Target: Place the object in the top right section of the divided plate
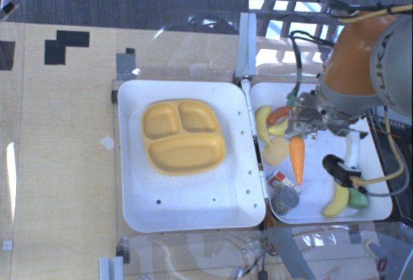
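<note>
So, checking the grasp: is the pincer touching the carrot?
Cannot tell. In the camera view the carrot hangs just below the pincer, but the arm hides its top end.

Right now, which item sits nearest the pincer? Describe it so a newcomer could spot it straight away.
Start at the right-hand white bin, the one the grey and orange arm reaches over. Just below the pincer lies a carrot, pointing down the picture. It is the only orange, tapered thing there; the bananas beside it are yellow and curved.
</note>
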Tool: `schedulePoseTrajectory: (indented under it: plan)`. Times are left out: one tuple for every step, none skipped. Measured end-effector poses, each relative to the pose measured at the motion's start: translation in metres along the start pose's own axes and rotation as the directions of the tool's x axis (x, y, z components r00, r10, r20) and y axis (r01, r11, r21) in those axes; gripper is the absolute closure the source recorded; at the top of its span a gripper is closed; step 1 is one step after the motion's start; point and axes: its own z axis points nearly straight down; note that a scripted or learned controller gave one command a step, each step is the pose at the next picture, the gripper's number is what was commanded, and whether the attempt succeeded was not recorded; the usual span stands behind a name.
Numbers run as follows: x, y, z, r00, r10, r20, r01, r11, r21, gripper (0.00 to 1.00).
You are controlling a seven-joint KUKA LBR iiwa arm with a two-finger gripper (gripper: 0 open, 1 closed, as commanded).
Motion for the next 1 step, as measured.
schedulePoseTrajectory:
  plan:
    - [0.0781,0.0611,-0.0292,0.997,0.081,0.000,-0.081,0.997,-0.001,1.00]
